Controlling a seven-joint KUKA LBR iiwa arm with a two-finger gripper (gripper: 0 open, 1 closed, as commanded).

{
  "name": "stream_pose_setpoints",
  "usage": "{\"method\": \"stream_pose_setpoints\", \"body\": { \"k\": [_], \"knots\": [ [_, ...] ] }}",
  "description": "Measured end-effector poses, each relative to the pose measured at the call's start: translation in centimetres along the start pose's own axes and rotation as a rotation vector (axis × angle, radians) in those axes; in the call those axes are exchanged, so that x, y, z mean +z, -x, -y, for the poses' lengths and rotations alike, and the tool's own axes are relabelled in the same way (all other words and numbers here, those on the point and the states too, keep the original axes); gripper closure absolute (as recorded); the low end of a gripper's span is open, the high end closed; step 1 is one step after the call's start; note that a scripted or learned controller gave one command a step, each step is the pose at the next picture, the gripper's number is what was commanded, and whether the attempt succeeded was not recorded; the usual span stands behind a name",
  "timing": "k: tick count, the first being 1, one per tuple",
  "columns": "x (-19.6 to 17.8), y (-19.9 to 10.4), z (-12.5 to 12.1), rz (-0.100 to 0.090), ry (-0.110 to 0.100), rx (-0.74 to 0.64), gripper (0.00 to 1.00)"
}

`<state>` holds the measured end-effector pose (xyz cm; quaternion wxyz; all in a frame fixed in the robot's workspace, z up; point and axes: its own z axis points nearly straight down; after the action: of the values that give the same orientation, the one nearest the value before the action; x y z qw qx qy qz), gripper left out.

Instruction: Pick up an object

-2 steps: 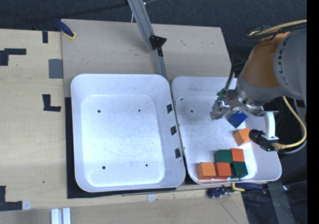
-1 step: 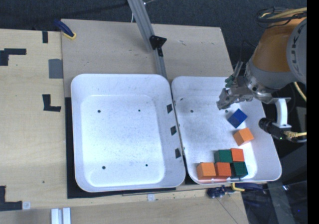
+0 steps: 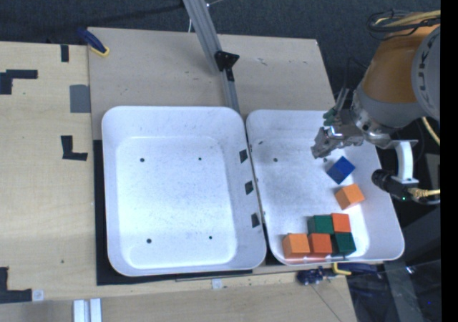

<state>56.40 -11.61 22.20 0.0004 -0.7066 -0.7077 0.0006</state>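
In the right bin [image 3: 286, 170] lie several small blocks. A blue block [image 3: 340, 169] sits near the bin's right side, with an orange block [image 3: 349, 196] just below it. Along the front wall sit an orange block [image 3: 295, 244], another orange one [image 3: 320, 242], a green one [image 3: 321, 224], a red-orange one [image 3: 341, 222] and a dark green one [image 3: 345, 242]. My gripper [image 3: 323, 146] hangs over the right bin, just up and left of the blue block, with nothing seen between its fingers.
The left bin [image 3: 175, 188] stands beside the right one, with black clips [image 3: 247, 186] along the shared wall. A grey metal pole [image 3: 204, 20] slants in from the top to the bins' back edge. The arm's orange band [image 3: 390, 70] is at the right.
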Motion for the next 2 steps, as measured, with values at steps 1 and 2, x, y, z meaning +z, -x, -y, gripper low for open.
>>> {"method": "stream_pose_setpoints", "body": {
  "k": [1, 2],
  "knots": [
    [-1.0, -4.9, -1.8, -0.002, 0.002, -0.005, 1.0],
    [0.0, -10.2, -3.6, -0.002, 0.0, -0.005, 1.0]
  ]
}}
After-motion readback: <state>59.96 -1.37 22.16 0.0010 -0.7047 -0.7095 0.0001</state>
